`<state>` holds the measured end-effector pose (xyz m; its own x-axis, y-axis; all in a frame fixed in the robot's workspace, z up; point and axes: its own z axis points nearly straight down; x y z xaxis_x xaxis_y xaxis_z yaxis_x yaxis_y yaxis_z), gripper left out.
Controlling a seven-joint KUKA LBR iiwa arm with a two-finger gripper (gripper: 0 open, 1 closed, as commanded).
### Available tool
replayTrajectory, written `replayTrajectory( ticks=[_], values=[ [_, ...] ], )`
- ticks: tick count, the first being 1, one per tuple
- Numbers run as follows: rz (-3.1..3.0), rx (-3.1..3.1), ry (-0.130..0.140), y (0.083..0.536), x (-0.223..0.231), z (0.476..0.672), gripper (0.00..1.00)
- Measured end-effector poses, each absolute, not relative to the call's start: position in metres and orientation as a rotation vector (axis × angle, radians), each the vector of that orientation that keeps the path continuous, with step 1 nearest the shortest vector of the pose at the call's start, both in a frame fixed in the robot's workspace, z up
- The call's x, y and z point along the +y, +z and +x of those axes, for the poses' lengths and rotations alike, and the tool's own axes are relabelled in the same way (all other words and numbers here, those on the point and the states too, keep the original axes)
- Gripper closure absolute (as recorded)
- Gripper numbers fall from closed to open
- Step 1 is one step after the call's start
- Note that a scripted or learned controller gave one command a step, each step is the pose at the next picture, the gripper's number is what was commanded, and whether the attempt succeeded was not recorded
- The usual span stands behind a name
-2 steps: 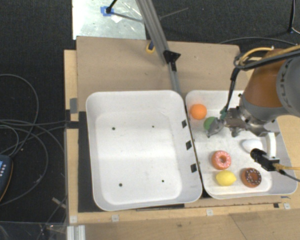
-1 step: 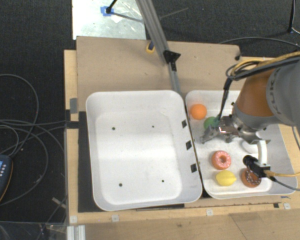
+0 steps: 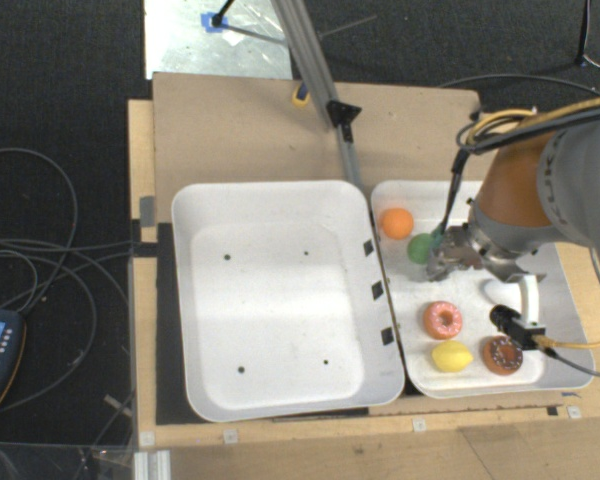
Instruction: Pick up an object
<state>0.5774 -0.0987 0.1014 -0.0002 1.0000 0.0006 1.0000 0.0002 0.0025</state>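
Gripper (image 3: 442, 260) sits low in the right bin (image 3: 558, 268), at its upper middle, and we cannot tell from this angle how it is set, since the wrist body covers it. We note a green ball (image 3: 420, 249) touching the gripper's left side, partly hidden by it; whether it is grasped we cannot tell. Just up and left of the green ball lies an orange ball (image 3: 397, 223), close to the bin's left wall. Below the gripper we see a pink frosted doughnut (image 3: 442, 319), then a yellow lemon (image 3: 452, 357) nearer the front rim, with a chocolate doughnut (image 3: 501, 354) just beside the lemon on its right. A white piece (image 3: 502, 292) lies between the wrist and the chocolate doughnut. The arm (image 3: 540, 183), grey with its orange band, enters from the right over the bin. The left bin (image 3: 270, 298) lies alongside, touching the right one.
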Motion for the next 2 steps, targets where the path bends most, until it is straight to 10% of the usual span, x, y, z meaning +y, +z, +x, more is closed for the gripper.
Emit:
replayTrajectory(
  ticks=[2],
  values=[
    [2.215,2.221,0.006,0.208,-0.104,0.569,1.0]
  ],
)
